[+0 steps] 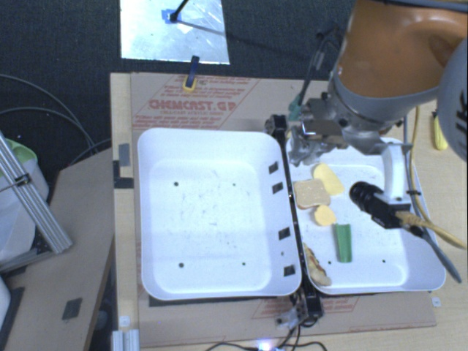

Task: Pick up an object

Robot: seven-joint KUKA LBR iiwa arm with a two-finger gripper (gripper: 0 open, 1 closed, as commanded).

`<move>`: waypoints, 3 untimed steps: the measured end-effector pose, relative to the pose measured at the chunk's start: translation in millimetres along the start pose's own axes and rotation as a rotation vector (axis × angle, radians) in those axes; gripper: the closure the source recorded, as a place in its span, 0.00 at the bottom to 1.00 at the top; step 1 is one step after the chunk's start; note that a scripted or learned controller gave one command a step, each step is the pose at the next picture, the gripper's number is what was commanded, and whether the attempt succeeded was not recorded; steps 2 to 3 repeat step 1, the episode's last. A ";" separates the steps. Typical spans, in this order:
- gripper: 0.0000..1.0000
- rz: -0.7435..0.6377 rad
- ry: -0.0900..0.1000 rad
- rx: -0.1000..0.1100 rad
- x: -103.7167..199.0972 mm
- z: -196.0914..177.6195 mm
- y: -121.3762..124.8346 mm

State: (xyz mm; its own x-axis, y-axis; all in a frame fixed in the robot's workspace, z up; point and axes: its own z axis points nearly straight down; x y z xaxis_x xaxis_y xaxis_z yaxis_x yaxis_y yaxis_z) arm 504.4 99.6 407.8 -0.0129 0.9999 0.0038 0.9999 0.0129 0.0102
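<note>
My gripper (301,151) hangs low over the far left corner of the right bin (409,276), beneath the grey and orange wrist. Just in front of it lie a pale yellow piece (330,179) and a tan, toast-like square (311,192), which touch each other. A small yellow round piece (324,215) sits a little nearer the camera. A green block (342,242) lies lengthwise in the middle of the bin. A brownish, crumpled item (316,266) rests against the bin's near left wall. Nothing is seen held by the gripper.
The left bin (146,218) stands beside the right one, and black clips (282,210) run along their shared wall. Both bins rest on a cardboard sheet (197,101). A shiny metal plate (174,19) lies beyond the bench.
</note>
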 end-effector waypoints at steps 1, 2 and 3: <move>1.00 0.004 -0.003 0.003 -5.1 -7.9 -0.1; 1.00 0.004 -0.003 0.003 -5.1 -7.9 -0.1; 1.00 0.004 -0.003 0.003 -5.1 -7.9 -0.1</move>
